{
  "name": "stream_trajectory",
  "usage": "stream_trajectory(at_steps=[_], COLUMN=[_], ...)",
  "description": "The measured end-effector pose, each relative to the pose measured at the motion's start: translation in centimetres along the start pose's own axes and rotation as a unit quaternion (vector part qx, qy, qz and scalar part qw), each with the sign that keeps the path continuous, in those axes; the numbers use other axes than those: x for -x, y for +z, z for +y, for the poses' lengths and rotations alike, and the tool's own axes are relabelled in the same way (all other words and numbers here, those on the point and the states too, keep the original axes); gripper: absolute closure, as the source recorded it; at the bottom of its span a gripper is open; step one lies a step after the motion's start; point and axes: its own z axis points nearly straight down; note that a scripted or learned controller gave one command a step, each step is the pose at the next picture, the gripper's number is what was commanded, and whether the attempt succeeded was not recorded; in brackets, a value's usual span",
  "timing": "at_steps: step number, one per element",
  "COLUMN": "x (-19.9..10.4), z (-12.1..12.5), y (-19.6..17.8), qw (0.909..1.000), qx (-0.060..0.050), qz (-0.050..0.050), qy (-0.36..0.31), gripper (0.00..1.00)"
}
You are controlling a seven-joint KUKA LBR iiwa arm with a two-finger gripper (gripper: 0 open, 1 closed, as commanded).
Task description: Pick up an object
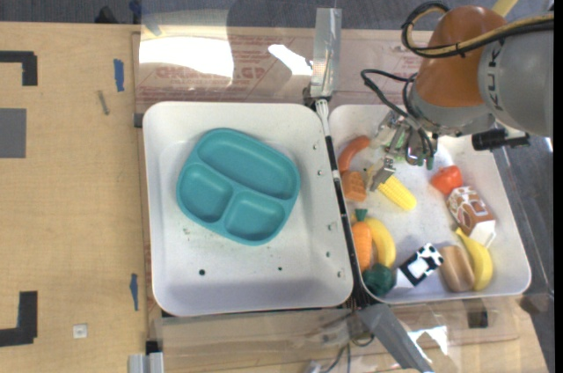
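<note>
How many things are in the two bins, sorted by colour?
Teal: 1, the divided plate
Yellow: 3, corn, banana, banana
Orange or red: 4, pieces at
Green: 1
Black and white: 1
Brown or tan: 2
Total: 12

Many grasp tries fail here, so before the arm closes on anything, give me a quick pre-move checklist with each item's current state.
1. Gripper over the right bin: ok.
2. Target near the gripper: ok, corn cob lies just below it.
3. Nothing held already: cannot tell.
4. Target free of neighbours: not ok, orange piece sits close beside the corn.
5. Teal tray in the left bin, out of the way: ok.
</note>
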Motion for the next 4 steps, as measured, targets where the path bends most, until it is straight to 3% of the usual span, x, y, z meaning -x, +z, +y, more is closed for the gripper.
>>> stream_trajectory(at_steps=[1,2,3,4], x=[-3.4,-7.1,-8.3,-0.4], z=[-2.8,-3.3,-2.6,-0.3], y=[-0.1,-0.2,-0.3,-0.1], qw=[0.9997,0.9999,0.9982,0.9999], qx=[0.000,0.000,0.000,-0.002], qz=[0.001,-0.001,-0.002,0.008], qy=[-0.025,0.016,0.061,-0.012], gripper=[0.00,0.00,0.00,0.00])
